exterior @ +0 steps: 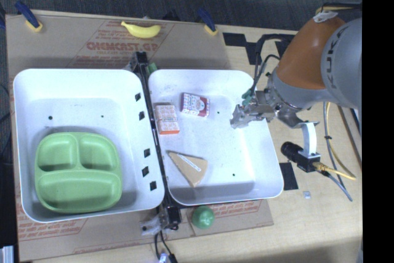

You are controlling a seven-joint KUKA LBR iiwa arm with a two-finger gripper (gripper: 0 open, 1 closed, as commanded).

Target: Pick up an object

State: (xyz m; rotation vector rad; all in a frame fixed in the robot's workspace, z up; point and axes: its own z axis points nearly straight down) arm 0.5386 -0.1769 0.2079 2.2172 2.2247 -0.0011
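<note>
In the right bin (pixel 246 175) lie three small objects: a red and white packet (pixel 194 104) near the back, a tan and orange box (pixel 166 118) against the left wall, and a tan wedge-shaped piece (pixel 189 167) toward the front. My gripper (pixel 241 118) hangs over the right side of this bin, to the right of the packet and apart from all three objects. Nothing shows between its fingers.
The left bin (pixel 37 83) holds a green divided tray (pixel 77 170). A yellow banana (pixel 141 28) lies on the cardboard behind the bins, and a green ball (pixel 202 217) sits in front of the right bin. Blue clamps (pixel 29 15) grip the cardboard's back edge.
</note>
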